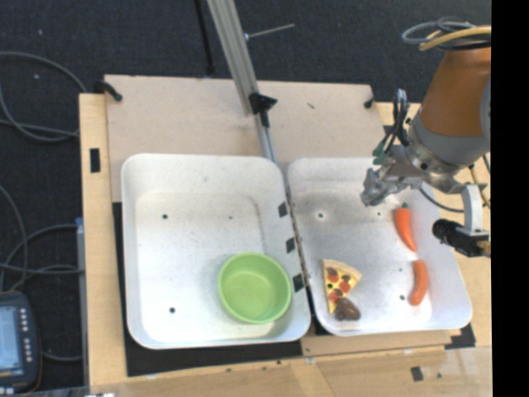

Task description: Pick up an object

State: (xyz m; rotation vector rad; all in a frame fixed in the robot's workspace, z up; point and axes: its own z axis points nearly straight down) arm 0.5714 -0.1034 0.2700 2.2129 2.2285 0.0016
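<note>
The end effector (pixel 376 190) hangs above the right bin (pixel 331 180), at eleven o'clock from a carrot (pixel 404 227); its opening cannot be told.

Right bin (pixel 331 190): 2 orange carrot-like sticks, upper (pixel 404 227) slanted, lower (pixel 419 282) near upright, apart; pizza slice (pixel 339 284) near left wall, dark lump, possibly food, at its tip. Left bin (pixel 165 222): green bowl (pixel 254 287), upright, front right.
</note>
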